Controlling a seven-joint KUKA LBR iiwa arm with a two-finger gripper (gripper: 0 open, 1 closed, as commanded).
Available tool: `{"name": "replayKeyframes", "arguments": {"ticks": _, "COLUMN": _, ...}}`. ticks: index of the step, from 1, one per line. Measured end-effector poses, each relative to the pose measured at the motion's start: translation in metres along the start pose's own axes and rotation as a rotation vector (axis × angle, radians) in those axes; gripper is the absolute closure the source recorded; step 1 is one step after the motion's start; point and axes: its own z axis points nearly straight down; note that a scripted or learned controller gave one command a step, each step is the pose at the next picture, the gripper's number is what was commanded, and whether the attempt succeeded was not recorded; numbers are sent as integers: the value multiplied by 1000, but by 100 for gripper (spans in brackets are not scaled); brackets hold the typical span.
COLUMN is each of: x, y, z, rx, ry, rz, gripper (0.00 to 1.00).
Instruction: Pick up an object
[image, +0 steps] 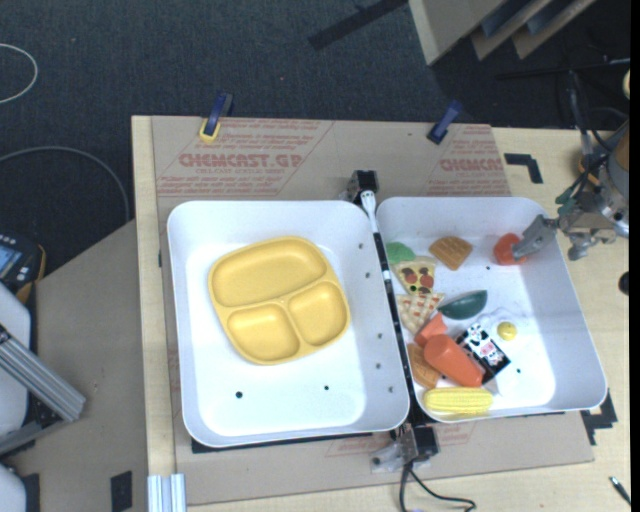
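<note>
Fingers (535, 235) spread open over the right bin (565, 330), one tip touching a small red toy (507, 249), nothing gripped between. Set low, seemingly to straddle that toy, well apart from the heaped toys (455, 350).

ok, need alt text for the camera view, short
A gripper reaches into the right bin from the right, next to a small red toy near the bin's far wall. That bin holds a pile of toy food, including a corn cob; the left bin holds a yellow divided plate.
</note>
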Motion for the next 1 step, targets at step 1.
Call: {"name": "replayKeyframes", "arguments": {"ticks": 1, "x": 1, "y": 3, "z": -10, "rx": -15, "ry": -4, "rz": -4, "gripper": 0}}
